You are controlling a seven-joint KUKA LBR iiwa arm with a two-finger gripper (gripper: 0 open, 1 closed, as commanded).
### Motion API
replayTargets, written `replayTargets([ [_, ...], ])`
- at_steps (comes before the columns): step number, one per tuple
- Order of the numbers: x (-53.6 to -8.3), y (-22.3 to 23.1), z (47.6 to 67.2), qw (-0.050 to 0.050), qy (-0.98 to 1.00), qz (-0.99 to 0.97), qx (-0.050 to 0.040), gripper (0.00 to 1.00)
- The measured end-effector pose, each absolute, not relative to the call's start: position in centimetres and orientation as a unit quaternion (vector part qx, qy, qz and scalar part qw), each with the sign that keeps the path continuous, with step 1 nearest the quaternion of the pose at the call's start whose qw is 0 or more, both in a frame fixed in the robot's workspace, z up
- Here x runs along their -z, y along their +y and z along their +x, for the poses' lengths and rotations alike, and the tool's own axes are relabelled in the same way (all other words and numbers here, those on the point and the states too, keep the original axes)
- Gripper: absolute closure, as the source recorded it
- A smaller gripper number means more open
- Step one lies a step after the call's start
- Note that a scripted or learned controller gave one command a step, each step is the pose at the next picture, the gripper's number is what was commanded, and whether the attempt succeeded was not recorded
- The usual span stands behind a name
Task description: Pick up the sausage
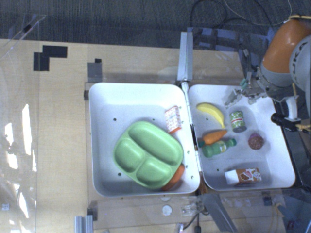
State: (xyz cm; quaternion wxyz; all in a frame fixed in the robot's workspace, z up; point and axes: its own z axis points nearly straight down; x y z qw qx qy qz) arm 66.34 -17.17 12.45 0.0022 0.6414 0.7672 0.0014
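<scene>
An orange-red, sausage-like piece [176, 175] lies at the front of the left bin [104, 130], mostly hidden under the rim of a green divided plate [148, 153]. My gripper [244, 95] hangs over the back of the right bin [284, 174], just behind the green can [237, 121] and well to the right of the sausage. Its fingers are spread open with nothing between them.
The right bin also holds a banana [212, 112], a carrot [214, 137], a green bottle [218, 147], a dark red round item [256, 141] and a small carton [243, 176]. A small printed packet [172, 119] leans near the left bin's right wall.
</scene>
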Motion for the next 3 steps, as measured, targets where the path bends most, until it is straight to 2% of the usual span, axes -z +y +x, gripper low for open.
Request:
replayTargets([
  [1,-13.5,-17.0,66.5,0.004,0.769,0.64,-0.0027,1.0],
  [2,-11.3,-18.3,64.6,0.003,0.92,0.392,-0.0014,1.0],
  [3,-9.0,-20.5,58.7,0.008,0.964,0.264,-0.0007,1.0],
])
